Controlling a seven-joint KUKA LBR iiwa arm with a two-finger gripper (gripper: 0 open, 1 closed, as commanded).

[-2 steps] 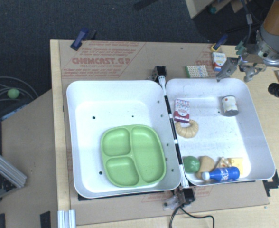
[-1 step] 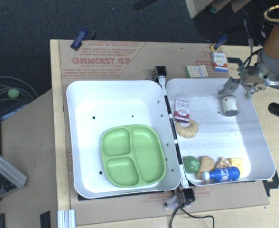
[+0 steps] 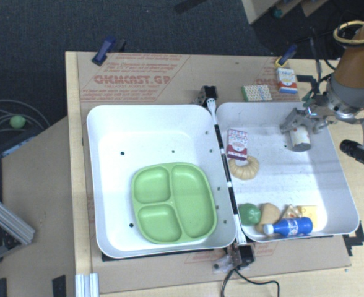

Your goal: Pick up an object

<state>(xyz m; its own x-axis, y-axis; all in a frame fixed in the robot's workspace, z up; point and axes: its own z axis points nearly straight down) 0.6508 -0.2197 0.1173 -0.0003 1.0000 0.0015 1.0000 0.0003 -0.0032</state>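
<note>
My gripper [image 3: 298, 135] hangs over the back right part of the right bin [image 3: 330, 178], reaching in from the right, with bare bin floor below it. Left of it lies a small red and white carton [image 3: 237, 143], and a tan pastry ring [image 3: 244, 169] sits just in front of the carton. Along the bin's front edge lie a green ball [image 3: 250, 213], a tan lump [image 3: 268, 213], a blue bottle [image 3: 291, 227] and a yellow packet [image 3: 309, 214]. None of these touches the gripper.
A green divided plate [image 3: 173, 202] lies in the left bin [image 3: 108, 166]. Small printed cards [image 3: 257, 93] and a little box [image 3: 286, 80] rest on the bench behind the right bin. A black divider clip [image 3: 209, 95] sits between the bins at the back.
</note>
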